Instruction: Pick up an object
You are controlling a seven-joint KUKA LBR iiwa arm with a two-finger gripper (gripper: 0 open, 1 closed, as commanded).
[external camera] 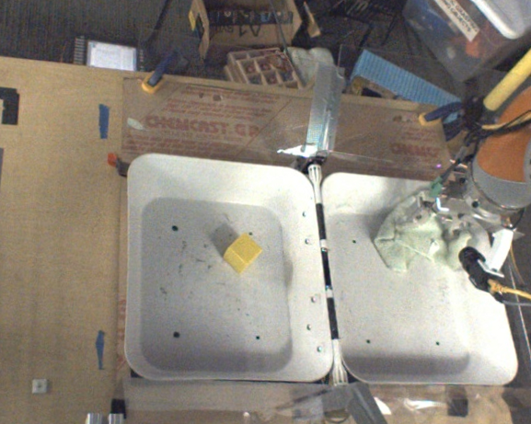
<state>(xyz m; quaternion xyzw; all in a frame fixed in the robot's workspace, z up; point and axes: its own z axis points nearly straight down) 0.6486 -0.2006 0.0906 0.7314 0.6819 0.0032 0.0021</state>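
A crumpled pale green cloth (409,239) lies at two o'clock in the right bin (419,354). Soft and light; pinch a raised fold. The hand (452,212) hovers above, grip unclear.

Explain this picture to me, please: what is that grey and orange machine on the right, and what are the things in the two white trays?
The picture comes from one camera fixed above a bench, looking down at a slant. The grey and orange machine is a robot arm reaching in from the right. At its end is a gripper, a two-fingered hand. Two shallow white bins sit side by side. The left bin has a small yellow block lying near its middle. The right bin has a crumpled pale green cloth in its upper part, and the gripper is right at that cloth. I cannot tell whether it has hold of the cloth.
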